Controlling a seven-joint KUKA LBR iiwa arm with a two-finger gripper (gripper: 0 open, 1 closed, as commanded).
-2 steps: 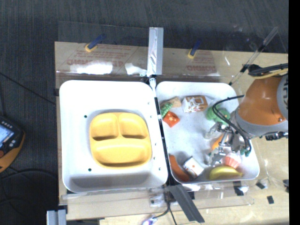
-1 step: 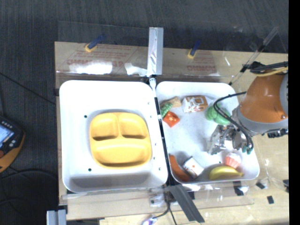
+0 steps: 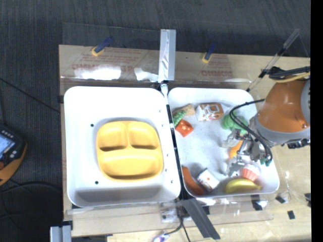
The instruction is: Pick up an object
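the gripper (image 3: 241,158) is hanging low inside the right bin (image 3: 212,96), toward its 4 o'clock corner, and whether it is spread or pinched cannot be told, since cables and shadow are cluttering the tip. nothing is visibly being held. the likeliest target is sitting just under and beside it: a small pink-and-white rounded piece (image 3: 250,173), touching a yellow banana (image 3: 241,186) at the bin's 5 o'clock edge, with an orange scrap (image 3: 233,149) just beside the tool at its 10 o'clock.

the risk, as i am judging it, is crowding: these smooth, rounded plastic shapes are lying against each other and near the sloped wall, so a closing grip could be squeezing one sideways, catching two at once, or skidding off a curved skin. the banana looks glossy and hard to pinch across.

farther off, a white boxy carton (image 3: 207,178) is lying at 7 o'clock, a red cube-like block (image 3: 183,128) and a printed orange-white packet (image 3: 209,111) toward 11 o'clock. the left bin (image 3: 81,105) is carrying a matte yellow divided tray (image 3: 129,150).
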